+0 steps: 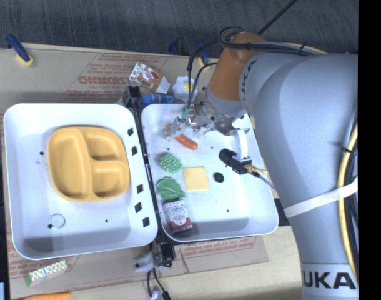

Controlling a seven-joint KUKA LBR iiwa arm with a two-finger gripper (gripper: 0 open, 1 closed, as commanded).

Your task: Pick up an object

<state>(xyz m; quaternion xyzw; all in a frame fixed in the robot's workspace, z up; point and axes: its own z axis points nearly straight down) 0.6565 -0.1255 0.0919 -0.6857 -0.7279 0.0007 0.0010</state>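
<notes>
Now the gripper [192, 121] hangs low over the right bin [253, 212], near the carrot [186, 142], presumably lining up; jaws unreadable.

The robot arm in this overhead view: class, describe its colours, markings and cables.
The arm is bulky, rounded and light grey, with an orange band above the wrist. White letters "UKA" show near its base. Black cables loop over the orange part, and the hand is small and metallic.
</notes>
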